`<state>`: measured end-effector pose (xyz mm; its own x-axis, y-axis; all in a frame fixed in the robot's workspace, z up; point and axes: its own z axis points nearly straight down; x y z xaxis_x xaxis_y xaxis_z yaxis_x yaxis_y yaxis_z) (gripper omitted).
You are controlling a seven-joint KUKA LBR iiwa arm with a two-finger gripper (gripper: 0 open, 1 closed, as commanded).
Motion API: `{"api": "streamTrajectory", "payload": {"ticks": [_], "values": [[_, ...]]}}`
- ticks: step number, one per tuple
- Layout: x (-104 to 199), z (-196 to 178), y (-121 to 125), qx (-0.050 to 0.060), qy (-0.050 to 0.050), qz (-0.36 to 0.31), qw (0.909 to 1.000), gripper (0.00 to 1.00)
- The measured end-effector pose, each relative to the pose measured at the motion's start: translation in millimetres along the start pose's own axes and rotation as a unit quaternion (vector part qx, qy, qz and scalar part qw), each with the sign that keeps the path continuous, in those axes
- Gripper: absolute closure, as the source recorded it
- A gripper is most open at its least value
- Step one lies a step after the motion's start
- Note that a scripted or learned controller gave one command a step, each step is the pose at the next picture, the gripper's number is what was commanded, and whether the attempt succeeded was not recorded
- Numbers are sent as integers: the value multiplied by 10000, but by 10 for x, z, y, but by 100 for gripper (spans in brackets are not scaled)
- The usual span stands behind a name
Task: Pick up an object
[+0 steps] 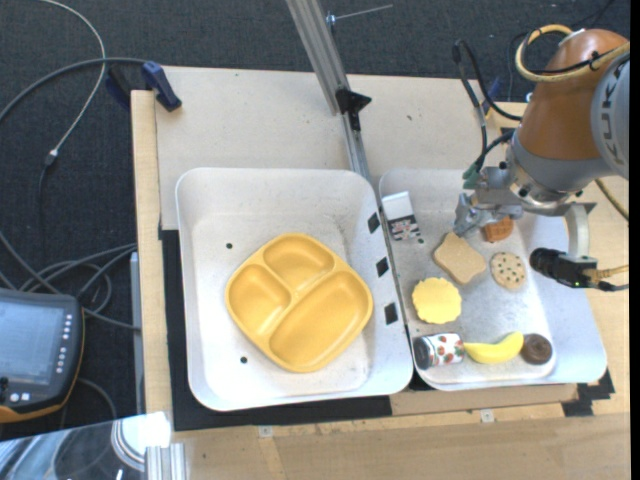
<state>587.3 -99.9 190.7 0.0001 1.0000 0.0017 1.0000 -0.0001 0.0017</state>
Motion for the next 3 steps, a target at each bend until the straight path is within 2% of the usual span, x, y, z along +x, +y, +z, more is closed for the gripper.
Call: {"api": "streamTrajectory", "payload": {"ticks": [1, 2, 3], "values": [[-85, -235, 405, -24, -13, -15, 10000, 100], [-468, 155, 87, 42, -9, 25, 10000, 100], [-852, -51, 208, -13, -22, 13, 10000, 100]]}}
